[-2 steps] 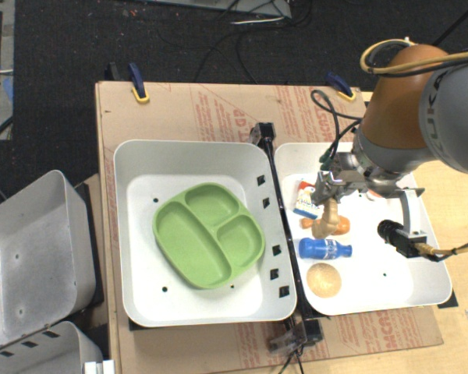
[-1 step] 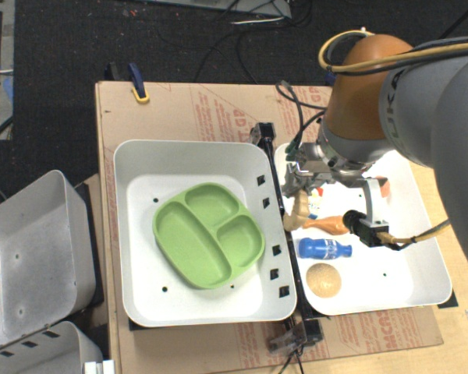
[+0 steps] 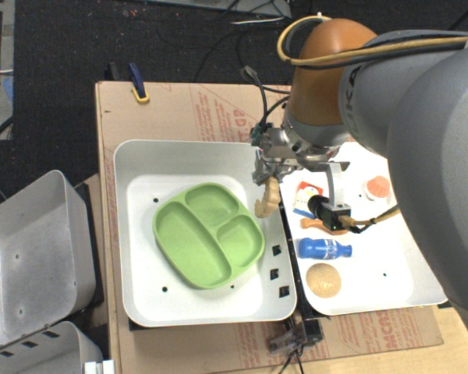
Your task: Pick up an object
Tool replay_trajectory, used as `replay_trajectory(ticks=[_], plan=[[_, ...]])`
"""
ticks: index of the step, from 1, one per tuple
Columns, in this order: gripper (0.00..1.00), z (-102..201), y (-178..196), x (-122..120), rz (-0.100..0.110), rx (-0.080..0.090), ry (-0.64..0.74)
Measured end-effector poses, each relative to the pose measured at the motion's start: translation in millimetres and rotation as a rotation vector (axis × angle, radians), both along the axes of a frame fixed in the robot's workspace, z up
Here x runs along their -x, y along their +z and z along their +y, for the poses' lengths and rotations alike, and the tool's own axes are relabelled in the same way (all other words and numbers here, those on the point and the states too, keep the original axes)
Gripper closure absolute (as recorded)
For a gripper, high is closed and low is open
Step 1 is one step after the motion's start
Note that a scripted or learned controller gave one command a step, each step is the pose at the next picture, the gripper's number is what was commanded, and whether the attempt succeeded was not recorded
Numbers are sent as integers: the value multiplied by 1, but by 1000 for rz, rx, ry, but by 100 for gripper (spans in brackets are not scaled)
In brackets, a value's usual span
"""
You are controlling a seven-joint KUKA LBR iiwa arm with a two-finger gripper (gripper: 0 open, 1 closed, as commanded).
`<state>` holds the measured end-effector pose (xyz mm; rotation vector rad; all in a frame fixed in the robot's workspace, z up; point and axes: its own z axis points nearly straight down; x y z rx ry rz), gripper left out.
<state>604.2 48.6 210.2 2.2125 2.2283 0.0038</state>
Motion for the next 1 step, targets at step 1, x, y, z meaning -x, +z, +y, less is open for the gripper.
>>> replay_trajectory(ticks=[1], plan=[[100,37,5,-25,-1,0,0]])
